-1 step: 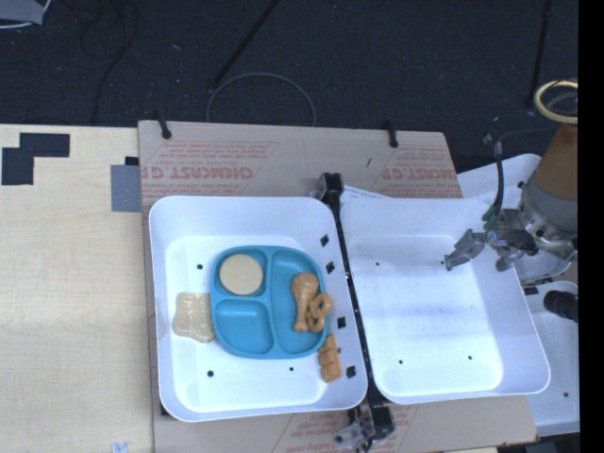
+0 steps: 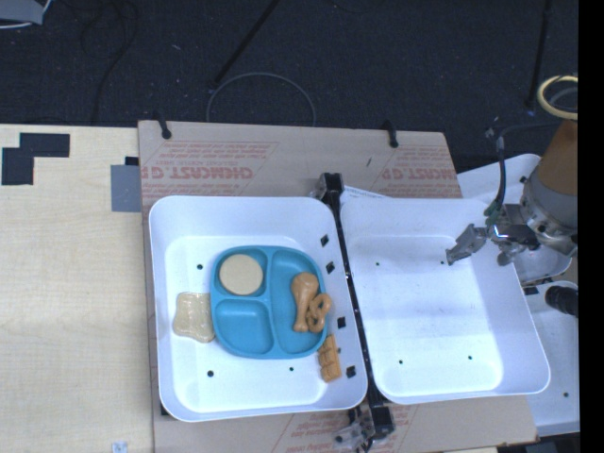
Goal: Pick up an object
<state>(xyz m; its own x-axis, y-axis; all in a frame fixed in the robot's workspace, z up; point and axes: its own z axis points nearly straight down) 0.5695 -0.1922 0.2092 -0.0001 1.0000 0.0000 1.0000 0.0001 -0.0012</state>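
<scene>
the arm (image 2: 566, 173) comes in from the right side of the frame, with its orange band near the upper right corner. it bends down and leans over the right edge of the right bin (image 2: 444, 385). the hand (image 2: 483, 243) is at the end of it, low over the upper right part of that bin. one grey finger (image 2: 464, 244) pokes out to the left and another dark part sits more to the right, so the fingers look apart, with nothing between them.

the things to pick up are all in the left bin (image 2: 179, 385). a blue tray (image 2: 247, 333) lies in the middle of it. a round tan disc (image 2: 241, 274) sits in the tray's upper left part. a twisty tan piece (image 2: 310, 302) lies in the tray's right part. a pale flat piece (image 2: 193, 316) rests just beside the tray's left edge. a small brown piece (image 2: 329, 359) lies by the tray's lower right corner.
</scene>
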